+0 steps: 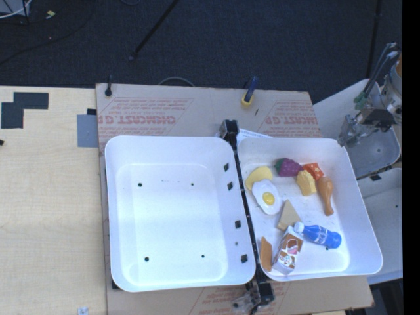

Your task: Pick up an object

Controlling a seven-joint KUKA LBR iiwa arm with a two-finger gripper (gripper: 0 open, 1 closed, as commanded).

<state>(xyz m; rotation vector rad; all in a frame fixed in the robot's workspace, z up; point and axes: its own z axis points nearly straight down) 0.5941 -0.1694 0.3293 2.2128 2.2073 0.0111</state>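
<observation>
Crowding in the right bin (367, 241), where the fried egg (267, 196) lies touching neighbouring toy food, could spoil a grasp, while the end effector (367, 118), its state indiscernible, is parked beyond the rim.

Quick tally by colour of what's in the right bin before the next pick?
Yellow: 2, lemon-like piece, yellow chunk
White: 2, fried egg, carton
Purple: 1
Red: 1
Orange-brown: 3, drumstick, wedge, stick
Blue: 1, bottle
Total: 10
</observation>
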